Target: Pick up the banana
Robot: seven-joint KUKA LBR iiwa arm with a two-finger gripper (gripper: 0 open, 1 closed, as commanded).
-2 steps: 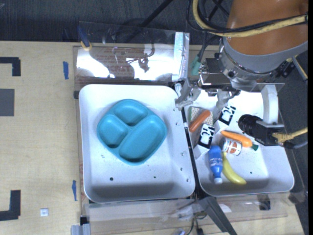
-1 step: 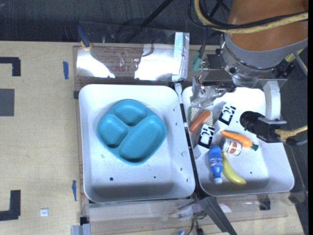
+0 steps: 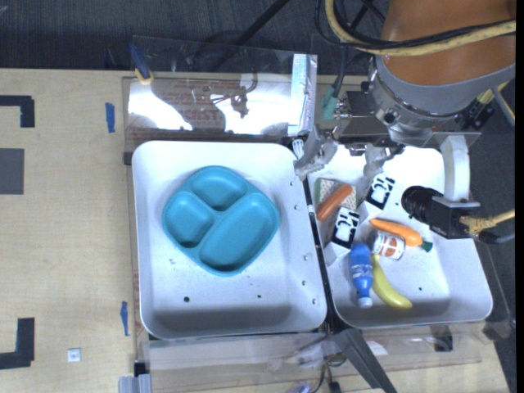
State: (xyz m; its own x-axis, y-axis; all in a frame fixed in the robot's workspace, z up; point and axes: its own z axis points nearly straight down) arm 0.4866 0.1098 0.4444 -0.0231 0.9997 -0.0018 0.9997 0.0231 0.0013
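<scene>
Two white bins sit on the bench; the banana (image 3: 390, 288) lies at 5 o'clock in the right bin (image 3: 467, 289), touching a blue bottle (image 3: 361, 273) — the gripper (image 3: 340, 164), parted and empty at 12, should descend on the banana's free end.

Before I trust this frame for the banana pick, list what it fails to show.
- Gripper, camera view: fingertips blur against the bin's glare; open or shut is unreadable.
- Banana: upper end hidden behind the blue bottle.
- Can: label too small to read.
- Right bin: far part covered by the arm.
</scene>
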